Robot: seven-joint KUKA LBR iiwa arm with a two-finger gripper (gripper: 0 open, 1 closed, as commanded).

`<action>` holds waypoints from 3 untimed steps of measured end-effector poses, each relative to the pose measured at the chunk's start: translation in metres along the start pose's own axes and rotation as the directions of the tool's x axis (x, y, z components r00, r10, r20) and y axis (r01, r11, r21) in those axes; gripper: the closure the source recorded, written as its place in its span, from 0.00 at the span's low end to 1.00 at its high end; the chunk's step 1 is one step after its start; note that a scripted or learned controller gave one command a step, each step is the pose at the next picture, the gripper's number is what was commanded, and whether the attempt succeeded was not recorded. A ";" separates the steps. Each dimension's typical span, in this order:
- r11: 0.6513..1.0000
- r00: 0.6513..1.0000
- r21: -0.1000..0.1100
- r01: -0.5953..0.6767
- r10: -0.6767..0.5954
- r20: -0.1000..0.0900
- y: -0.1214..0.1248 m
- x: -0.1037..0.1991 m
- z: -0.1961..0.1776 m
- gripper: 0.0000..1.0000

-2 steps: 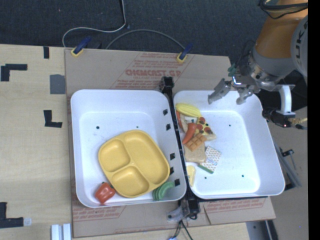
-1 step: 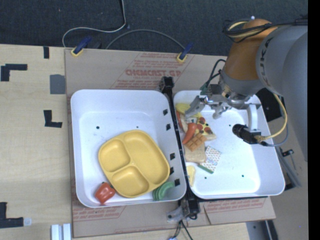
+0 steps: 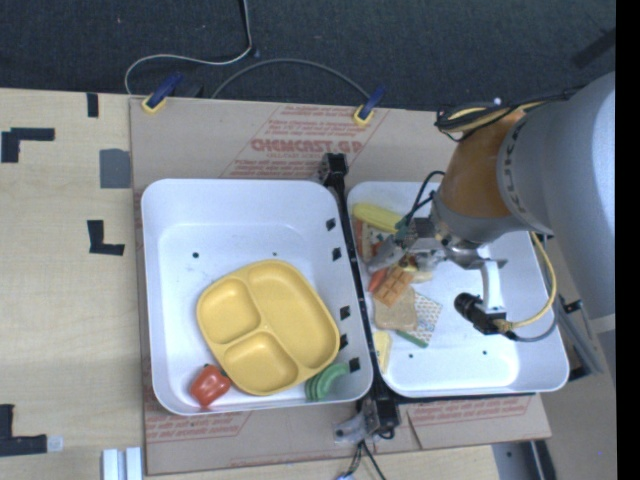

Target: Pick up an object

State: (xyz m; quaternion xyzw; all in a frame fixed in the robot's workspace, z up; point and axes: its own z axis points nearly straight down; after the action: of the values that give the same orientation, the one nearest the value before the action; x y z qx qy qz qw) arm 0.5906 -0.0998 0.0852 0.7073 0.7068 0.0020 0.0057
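A: What does the overhead camera show?

B: A counter [image 3: 60, 268] carrying two shallow white bins side by side on a cardboard sheet. The left bin [image 3: 175, 213] holds a yellow divided plate [image 3: 265, 326] lying flat near its front edge. A small red toy [image 3: 209, 385] sits in the front left corner, touching the plate. A green curved piece [image 3: 326, 380] rests by the front right corner, against the plate's rim.

A: And the right bin?

B: The right bin [image 3: 480, 368] has a heap of small toys crowded against its left wall: a yellow piece [image 3: 375, 214] toward the back, an orange block [image 3: 392, 285] below it, and a pale patterned packet [image 3: 415, 315] nearer the front. The heap looks dumped loosely, probably so that a blind reach has many things to catch.

A: Where is the arm?

B: The grey arm [image 3: 575, 183], with its orange band [image 3: 475, 173], comes in over the right edge of that bin. The hand [image 3: 408, 253] is low over the heap, just above the orange block, seemingly lowered to grasp there.

A: Is it holding anything?

B: I cannot tell. The hand is too small and cluttered against the toys to say whether it is spread or pinching. The orange block appears just beside it, perhaps touching.
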 end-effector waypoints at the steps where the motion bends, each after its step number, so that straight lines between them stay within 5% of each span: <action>1: 1.000 1.000 0.004 0.003 -0.003 -0.004 0.036 -0.017 -0.001 0.00; 2: 0.999 1.000 0.039 0.003 -0.004 0.005 0.073 -0.008 0.003 0.00; 3: 0.999 1.000 0.040 0.000 0.000 -0.002 0.072 -0.005 -0.006 1.00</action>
State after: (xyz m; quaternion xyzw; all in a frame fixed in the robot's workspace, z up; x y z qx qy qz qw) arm 0.6623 -0.1047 0.0917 0.7072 0.7069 -0.0113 -0.0093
